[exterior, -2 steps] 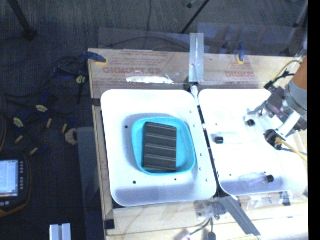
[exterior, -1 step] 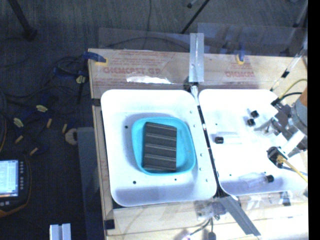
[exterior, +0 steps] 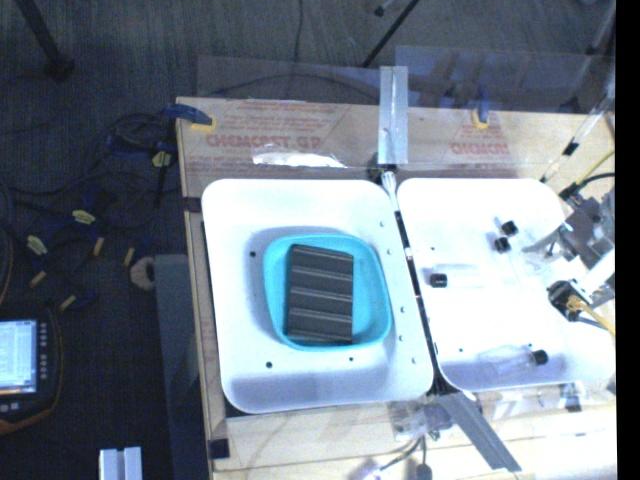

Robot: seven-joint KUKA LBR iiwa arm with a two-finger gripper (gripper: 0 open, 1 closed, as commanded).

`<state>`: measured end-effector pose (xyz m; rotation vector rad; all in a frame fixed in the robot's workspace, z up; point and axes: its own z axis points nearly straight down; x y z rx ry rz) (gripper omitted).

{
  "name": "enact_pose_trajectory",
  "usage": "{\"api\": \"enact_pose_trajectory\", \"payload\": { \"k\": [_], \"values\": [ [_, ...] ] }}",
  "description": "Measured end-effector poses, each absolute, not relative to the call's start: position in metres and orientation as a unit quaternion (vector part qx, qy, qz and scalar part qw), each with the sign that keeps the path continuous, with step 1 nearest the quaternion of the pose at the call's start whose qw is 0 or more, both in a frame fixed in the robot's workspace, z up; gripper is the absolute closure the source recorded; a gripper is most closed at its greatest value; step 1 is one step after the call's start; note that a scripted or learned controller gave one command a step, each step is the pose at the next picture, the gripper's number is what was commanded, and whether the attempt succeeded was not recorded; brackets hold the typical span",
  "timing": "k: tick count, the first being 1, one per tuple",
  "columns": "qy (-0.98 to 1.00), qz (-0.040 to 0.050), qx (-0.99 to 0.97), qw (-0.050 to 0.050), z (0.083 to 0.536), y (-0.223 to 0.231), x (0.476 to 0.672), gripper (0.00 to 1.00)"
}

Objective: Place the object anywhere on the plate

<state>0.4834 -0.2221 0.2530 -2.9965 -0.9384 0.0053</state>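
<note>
The dark ribbed object [exterior: 320,294] lies flat on the blue plate [exterior: 373,298], square in the middle of the left bin [exterior: 230,298], in the centre-left of the frame. Over at the right edge of the frame the pincer [exterior: 585,268] hangs above the right bin [exterior: 470,308], well apart from the plate, and whether it stands apart or together cannot be told from this angle. Small black-capped clear pieces [exterior: 505,234] lie scattered across the right bin, and both bins sit side by side on the surface [exterior: 290,138].
</note>
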Motion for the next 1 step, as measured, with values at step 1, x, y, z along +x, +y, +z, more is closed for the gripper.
{"api": "enact_pose_trajectory", "payload": {
  "k": [1],
  "values": [
    [-0.267, 0.0018, -0.964, 0.001, 0.2658, -0.2228, 0.5077, 0.0]
  ]
}}
